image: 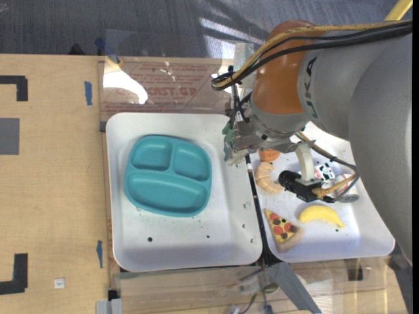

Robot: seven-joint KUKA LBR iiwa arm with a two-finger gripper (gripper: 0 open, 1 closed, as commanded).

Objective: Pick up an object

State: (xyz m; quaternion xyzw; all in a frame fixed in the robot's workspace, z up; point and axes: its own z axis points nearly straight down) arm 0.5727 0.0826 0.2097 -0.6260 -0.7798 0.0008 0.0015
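Camera view leaves the gripper (234, 150) jaws' spread impossible to tell, and descending here risks striking the bin wall (252, 195) beneath, missing the croissant (266, 175) beside them.

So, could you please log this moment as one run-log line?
arm: over right bin's left edge | gripper: grip unclear | left bin: teal divided plate | right bin: pizza slice, banana, croissant

Left bin (131, 241): teal divided plate (170, 174) fills its centre; near strip open.
Right bin (366, 237): croissant (265, 175), pizza slice (283, 227), banana (321, 215) crowd it; arm (340, 90) overhangs far side.
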